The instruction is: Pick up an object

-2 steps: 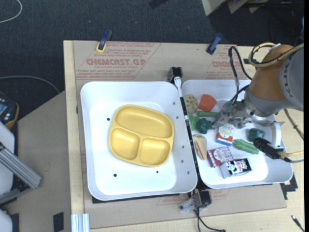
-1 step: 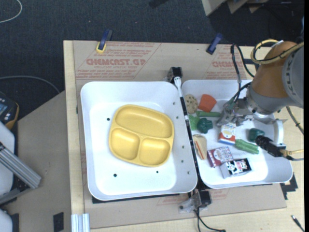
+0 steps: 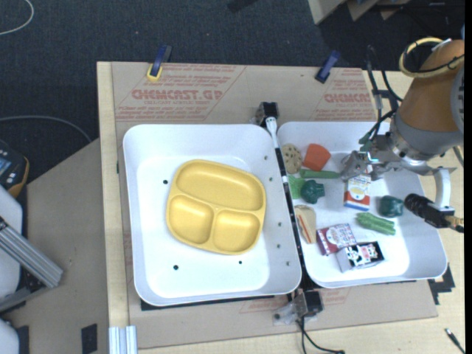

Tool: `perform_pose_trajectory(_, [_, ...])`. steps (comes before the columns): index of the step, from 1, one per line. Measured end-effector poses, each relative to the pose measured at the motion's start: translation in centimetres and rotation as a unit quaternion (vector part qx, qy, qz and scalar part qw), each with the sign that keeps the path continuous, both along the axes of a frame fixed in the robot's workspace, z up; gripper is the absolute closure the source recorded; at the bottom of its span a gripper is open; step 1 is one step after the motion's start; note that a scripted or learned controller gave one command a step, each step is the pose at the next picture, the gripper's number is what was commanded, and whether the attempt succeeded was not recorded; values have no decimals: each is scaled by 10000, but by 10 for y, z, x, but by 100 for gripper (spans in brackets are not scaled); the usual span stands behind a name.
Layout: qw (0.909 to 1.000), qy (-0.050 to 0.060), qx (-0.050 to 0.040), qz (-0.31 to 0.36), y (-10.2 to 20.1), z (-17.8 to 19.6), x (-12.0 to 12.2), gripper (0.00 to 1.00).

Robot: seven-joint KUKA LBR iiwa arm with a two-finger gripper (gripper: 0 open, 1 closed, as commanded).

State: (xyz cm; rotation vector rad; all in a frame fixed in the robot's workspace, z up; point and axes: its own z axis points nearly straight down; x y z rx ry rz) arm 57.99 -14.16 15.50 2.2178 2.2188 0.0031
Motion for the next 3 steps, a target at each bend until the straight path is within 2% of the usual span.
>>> perform_pose_trajectory(1, [10000, -19, -3, 6, 4, 63, -1, 100])
perform_pose_trajectory(2, [10000, 1, 1, 3, 4, 70, 0, 100])
perform_pose_trajectory(3, [10000, 42, 22, 24, 59, 62, -8, 100])
